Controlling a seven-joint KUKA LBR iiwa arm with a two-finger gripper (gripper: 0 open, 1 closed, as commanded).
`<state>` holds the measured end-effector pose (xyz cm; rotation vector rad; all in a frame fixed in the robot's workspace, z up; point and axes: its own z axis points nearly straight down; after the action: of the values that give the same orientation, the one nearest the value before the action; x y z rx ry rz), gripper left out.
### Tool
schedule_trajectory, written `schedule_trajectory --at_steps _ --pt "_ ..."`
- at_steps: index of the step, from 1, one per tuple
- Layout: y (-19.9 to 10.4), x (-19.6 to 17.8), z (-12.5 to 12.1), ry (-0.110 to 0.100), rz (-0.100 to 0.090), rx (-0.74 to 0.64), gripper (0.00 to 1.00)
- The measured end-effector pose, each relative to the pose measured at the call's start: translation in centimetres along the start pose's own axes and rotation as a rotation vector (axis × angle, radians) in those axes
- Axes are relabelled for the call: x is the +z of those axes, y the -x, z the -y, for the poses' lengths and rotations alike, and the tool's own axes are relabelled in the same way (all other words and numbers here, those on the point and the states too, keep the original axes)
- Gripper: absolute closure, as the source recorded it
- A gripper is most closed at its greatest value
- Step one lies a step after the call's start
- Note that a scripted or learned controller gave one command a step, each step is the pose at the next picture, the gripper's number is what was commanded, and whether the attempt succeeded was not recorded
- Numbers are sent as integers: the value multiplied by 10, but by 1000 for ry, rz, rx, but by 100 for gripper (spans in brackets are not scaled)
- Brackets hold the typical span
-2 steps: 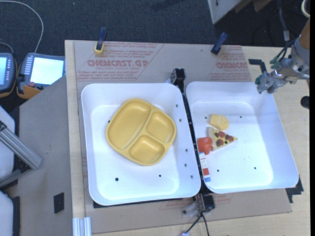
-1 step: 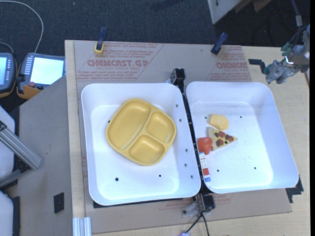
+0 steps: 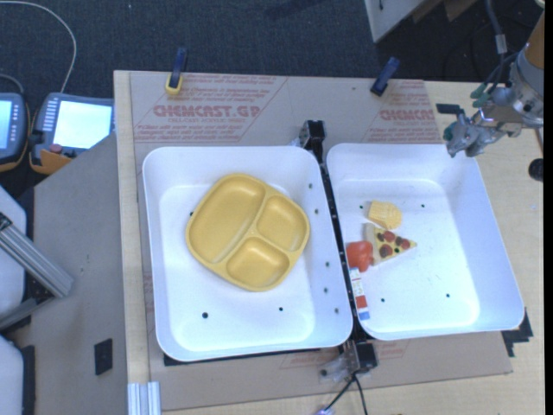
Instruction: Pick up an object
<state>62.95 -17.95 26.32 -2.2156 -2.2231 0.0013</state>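
Below, cardboard-topped bench [image 3: 259, 102], two white bins [image 3: 164, 232], dark carpet [image 3: 216, 15]

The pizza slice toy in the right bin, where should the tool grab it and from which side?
Come straight down on the pizza slice, closing across its narrow pointed half near the right tip. It lies flat with open bin floor on that side, while a red piece crowds its wide left end and a yellow block sits just above.

You are looking at a robotics lab. Clamps [image 3: 175, 69] pin a protective board to the surface [image 3: 259, 111]. A control pendant [image 3: 76, 124] sits left on dark carpet [image 3: 216, 15].
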Motion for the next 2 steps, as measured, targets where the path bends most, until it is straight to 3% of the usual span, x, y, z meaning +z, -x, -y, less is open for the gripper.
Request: schedule_trajectory --at_steps 2 --pt "-97 10 41 0 0 -1 100"
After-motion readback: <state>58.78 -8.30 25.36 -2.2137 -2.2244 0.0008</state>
